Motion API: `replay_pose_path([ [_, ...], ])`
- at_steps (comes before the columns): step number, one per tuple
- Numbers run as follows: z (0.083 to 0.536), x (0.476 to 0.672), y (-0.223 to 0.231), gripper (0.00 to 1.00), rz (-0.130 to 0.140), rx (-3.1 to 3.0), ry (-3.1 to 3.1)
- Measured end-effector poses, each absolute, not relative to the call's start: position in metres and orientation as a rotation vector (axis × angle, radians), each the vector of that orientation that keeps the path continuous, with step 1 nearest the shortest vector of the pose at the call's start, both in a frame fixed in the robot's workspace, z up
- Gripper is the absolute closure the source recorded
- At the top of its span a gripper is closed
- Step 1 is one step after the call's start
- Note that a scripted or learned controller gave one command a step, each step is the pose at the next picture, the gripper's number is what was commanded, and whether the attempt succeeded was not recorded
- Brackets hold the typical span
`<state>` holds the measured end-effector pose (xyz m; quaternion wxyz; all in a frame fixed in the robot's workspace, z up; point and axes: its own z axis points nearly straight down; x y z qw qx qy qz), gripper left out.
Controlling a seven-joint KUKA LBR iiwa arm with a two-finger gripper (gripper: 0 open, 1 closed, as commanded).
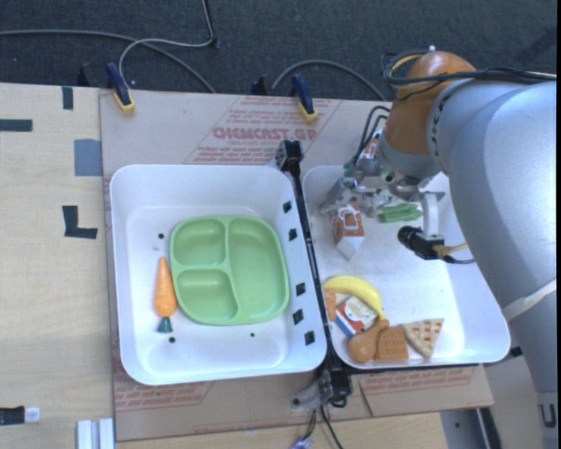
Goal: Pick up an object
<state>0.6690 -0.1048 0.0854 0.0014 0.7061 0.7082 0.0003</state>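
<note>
My gripper (349,197) is low over the far left part of the right bin (467,293), under the orange wrist band. A small orange-and-white carton (349,232) is directly below it, touching or nearly touching it. Whether the carton is gripped cannot be told from this angle. At the near end of the same bin lie a yellow banana (353,291), a small printed packet (353,314), brown bread-like pieces (378,343) and a pizza slice (424,335).
The left bin (131,251) holds a green divided plate (229,269) and an orange carrot (165,288) beside it. A black divider (304,241) runs between the bins. The grey arm covers the right side of the right bin.
</note>
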Motion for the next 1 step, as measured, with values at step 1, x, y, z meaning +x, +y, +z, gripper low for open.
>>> replay_pose_path([
  [1, 0.0957, 0.6691, -0.1050, 1.00, -0.002, 2.215, 2.223],
])
